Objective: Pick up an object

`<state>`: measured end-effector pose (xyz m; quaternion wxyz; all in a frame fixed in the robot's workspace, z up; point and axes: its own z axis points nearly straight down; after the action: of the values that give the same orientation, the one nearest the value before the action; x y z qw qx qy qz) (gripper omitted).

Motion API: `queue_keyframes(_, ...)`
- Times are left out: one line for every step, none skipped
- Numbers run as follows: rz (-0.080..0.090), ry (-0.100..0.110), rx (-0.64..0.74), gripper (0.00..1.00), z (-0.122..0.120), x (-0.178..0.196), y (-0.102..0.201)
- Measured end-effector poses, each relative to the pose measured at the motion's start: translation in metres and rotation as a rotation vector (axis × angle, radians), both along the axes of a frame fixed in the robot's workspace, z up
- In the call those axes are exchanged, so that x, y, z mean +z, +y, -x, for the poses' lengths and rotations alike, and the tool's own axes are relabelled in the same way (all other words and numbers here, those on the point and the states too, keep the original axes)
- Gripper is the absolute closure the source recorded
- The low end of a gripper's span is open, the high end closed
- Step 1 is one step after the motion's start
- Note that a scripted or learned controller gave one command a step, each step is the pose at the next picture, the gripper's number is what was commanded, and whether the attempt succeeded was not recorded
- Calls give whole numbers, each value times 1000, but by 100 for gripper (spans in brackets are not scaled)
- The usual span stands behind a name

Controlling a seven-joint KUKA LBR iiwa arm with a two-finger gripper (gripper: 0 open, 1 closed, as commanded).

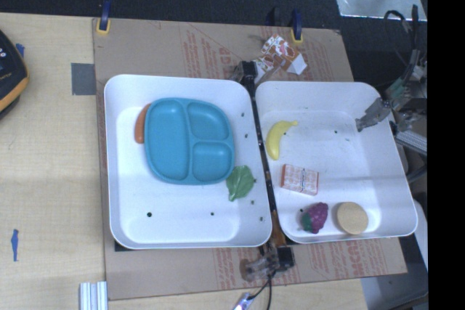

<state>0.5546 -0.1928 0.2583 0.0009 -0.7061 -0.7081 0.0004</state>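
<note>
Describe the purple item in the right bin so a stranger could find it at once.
Look in the right bin, at its near edge. The grape bunch sits there, left of a round tan biscuit and below a pink wafer. It alone is dark purple and knobbly.

The left bin (pixel 116 156) holds a blue divided plate (pixel 189 140) and green leaf (pixel 240 182); the right bin (pixel 378 178) holds a banana (pixel 278 136), grapes (pixel 315 217) and a round biscuit (pixel 352 218), with the gripper (pixel 365 120) at its upper right rim.

Pale wooden bench (pixel 51 178) carries a brown cardboard sheet (pixel 182 54). Two shallow white plastic bins sit side by side on it: left bin (pixel 120 156), right bin (pixel 385 178).
</note>
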Motion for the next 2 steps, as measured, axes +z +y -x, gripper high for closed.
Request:
queue_keyframes(1,0,2,0,-102,-35,-4)
queue_keyframes(0,0,0,0,20,26,7)
